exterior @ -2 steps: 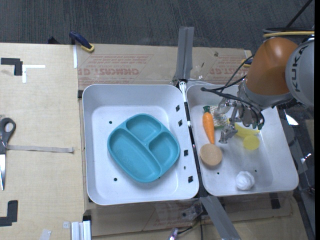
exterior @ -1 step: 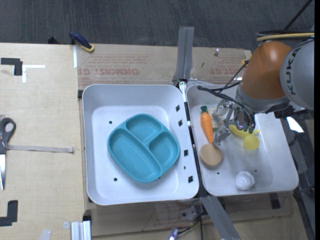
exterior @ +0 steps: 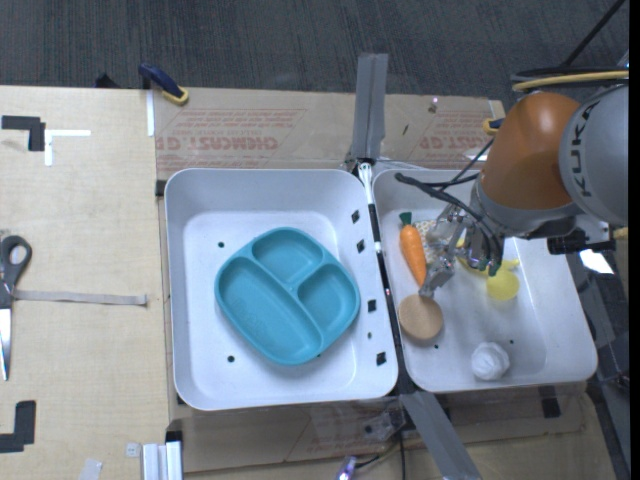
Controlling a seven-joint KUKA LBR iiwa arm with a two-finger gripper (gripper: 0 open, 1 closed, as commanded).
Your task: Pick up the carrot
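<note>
Hovering just right of the carrot (exterior: 412, 253), the end effector (exterior: 437, 278) could bump the near brown disc (exterior: 420, 319) instead; its grip I cannot tell.

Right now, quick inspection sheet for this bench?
Surface: left bin and right bin side by side.
Job's things: carrot in right bin, near its left wall, not held.
Clutter: blue divided plate in left bin; brown round piece, yellow item, white item in right bin.
Grippers: gripper beside carrot.
Cables: black cable at wrist.
Surroundings: scissors on board at left.
</note>
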